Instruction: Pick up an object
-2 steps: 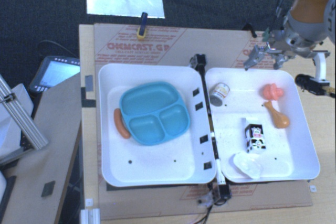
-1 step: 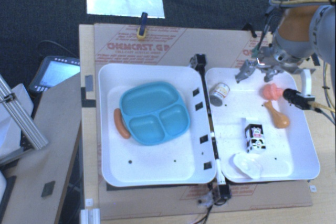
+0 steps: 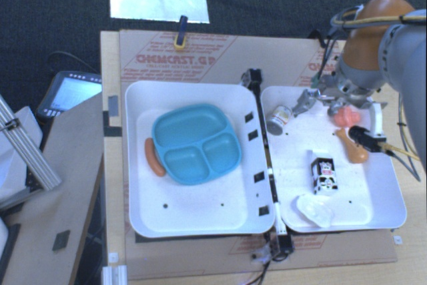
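My gripper point(image 3: 338, 115) hangs over the back of the right bin point(image 3: 387, 210), below the orange-banded wrist. It is open, with one finger reaching left toward a small silver can point(image 3: 278, 119) and the other on the right. A pink soft object point(image 3: 345, 117) lies between the two fingers, not gripped. An orange piece point(image 3: 355, 147) lies just in front of it. A black-and-white carton point(image 3: 324, 175) stands mid-bin, and a white crumpled lid point(image 3: 315, 210) lies near the front wall.
The left bin point(image 3: 140, 210) holds a blue divided plate point(image 3: 197, 143) and an orange sausage point(image 3: 154, 157) beside its left edge. A black divider with clips point(image 3: 262, 143) separates the bins. A tablet point(image 3: 70, 95) sits off the bench at left.
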Motion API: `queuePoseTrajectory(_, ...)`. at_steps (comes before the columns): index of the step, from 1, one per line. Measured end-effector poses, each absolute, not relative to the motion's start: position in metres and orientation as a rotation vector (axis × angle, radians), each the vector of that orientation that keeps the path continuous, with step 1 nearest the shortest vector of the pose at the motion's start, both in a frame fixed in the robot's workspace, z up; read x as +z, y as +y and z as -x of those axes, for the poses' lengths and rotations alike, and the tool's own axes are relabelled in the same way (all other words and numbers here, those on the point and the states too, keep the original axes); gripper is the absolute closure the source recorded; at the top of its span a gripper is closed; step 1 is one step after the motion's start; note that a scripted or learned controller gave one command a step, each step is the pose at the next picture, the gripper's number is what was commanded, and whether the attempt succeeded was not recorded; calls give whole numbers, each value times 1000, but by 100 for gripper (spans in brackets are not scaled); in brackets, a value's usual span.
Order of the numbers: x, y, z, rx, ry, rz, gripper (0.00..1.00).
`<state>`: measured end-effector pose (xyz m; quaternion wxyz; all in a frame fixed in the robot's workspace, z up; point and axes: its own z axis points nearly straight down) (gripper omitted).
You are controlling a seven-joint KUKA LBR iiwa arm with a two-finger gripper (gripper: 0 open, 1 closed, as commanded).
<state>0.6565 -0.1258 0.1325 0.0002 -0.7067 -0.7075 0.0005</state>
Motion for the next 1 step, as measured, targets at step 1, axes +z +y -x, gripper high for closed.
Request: queuePoseTrajectory(1, 82, -126, -657, 1, -2223, 2220, 0)
